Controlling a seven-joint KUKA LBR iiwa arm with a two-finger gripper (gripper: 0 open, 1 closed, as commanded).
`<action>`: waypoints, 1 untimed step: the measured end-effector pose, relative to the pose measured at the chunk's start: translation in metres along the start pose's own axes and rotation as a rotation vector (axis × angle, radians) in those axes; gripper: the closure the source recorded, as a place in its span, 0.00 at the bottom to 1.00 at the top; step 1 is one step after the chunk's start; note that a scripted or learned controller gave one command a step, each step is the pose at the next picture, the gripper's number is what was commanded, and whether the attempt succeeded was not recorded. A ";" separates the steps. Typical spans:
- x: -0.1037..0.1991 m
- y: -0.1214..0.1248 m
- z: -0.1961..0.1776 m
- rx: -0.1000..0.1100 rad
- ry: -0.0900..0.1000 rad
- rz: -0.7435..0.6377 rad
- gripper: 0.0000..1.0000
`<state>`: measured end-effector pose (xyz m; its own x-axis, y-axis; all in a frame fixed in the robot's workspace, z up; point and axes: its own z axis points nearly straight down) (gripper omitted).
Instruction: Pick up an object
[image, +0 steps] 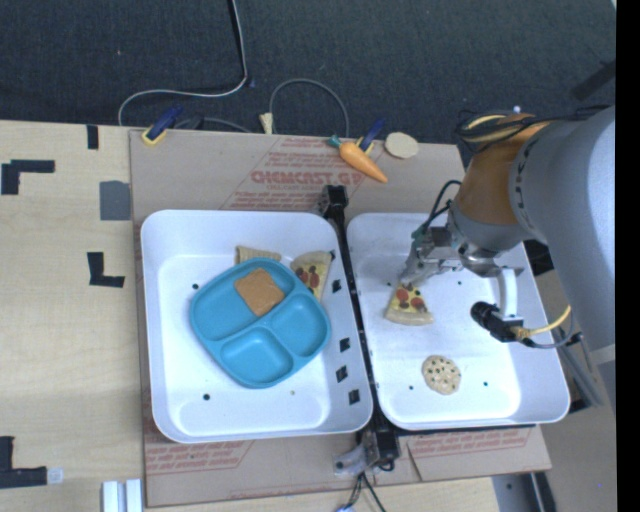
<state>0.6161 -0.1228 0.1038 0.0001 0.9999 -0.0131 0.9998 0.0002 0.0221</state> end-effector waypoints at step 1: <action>0.000 -0.001 0.002 0.004 0.001 0.000 0.00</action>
<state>0.6150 -0.1225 0.1020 0.0002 0.9999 -0.0125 0.9998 0.0000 0.0182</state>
